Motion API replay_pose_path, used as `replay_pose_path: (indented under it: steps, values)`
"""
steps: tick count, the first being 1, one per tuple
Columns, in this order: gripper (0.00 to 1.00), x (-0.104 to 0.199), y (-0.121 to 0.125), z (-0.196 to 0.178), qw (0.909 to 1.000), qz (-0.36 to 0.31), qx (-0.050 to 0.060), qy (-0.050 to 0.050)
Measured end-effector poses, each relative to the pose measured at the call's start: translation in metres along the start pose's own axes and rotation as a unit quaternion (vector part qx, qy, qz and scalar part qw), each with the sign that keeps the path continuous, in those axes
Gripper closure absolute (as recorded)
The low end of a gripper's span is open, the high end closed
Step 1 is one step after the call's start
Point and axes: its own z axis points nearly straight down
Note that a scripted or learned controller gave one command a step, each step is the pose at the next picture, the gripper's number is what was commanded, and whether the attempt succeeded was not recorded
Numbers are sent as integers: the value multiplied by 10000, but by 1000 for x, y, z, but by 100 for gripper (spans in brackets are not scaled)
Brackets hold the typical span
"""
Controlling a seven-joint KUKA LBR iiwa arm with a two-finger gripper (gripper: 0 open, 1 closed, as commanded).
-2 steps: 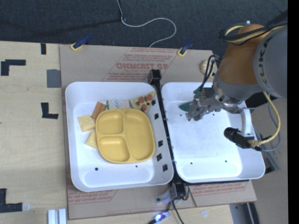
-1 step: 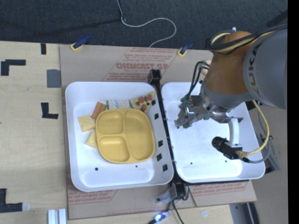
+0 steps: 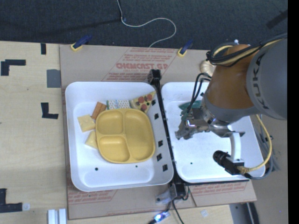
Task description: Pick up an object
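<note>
My gripper (image 3: 186,129) hangs low over the left part of the right bin (image 3: 205,171), pointing down at its floor. A small green object (image 3: 188,107) peeks out just behind the gripper, partly hidden by the wrist. In the left bin (image 3: 79,167) a yellow divided plate (image 3: 125,135) lies in the middle. Pale yellow square pieces (image 3: 86,123) and an orange-brown piece (image 3: 98,109) sit at its left edge. A patterned item (image 3: 117,104) and a colourful one (image 3: 144,101) lie behind the plate. I see nothing between the gripper's tips.
The arm's orange band and grey body (image 3: 233,87) cover much of the right bin's far half. A black divider (image 3: 161,125) runs between the two bins. A white cable (image 3: 149,24) lies on the dark floor beyond the bench.
</note>
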Motion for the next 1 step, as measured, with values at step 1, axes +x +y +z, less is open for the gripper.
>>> replay_pose_path:
  steps: [1]
  values:
    - [100, 11, -2, 5, 10000, -7, -9, 0]
